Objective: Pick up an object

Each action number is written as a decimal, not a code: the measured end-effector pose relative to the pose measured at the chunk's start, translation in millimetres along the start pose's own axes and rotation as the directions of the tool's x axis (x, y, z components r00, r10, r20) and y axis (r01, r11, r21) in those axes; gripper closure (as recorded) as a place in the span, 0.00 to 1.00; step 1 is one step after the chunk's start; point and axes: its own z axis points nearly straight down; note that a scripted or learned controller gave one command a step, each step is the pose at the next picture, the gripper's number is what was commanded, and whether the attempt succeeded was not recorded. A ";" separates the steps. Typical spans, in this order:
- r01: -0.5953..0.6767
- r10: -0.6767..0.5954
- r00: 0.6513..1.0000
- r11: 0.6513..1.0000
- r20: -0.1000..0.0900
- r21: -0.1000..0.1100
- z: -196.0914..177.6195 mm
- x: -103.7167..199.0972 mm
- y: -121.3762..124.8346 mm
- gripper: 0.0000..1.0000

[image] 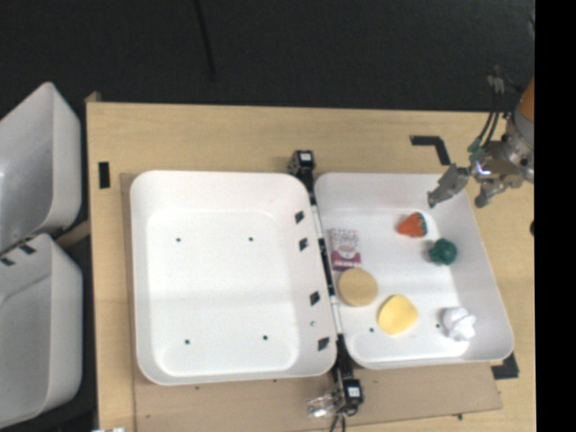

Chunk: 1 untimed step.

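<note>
hand [463,190] looks spread open with nothing in it, hanging over the bin's far corner, red object [411,225] just below-left of it and the green one [442,252] right beside that, so a sloppy drop could just nudge both.

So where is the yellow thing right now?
The yellow thing lies in the right bin, near its front edge, between the tan round disc and the white crumpled object.
</note>
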 end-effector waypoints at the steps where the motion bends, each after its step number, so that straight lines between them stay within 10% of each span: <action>1: 0.003 -0.003 1.000 1.000 0.001 0.004 102.4 -20.1 41.1 0.00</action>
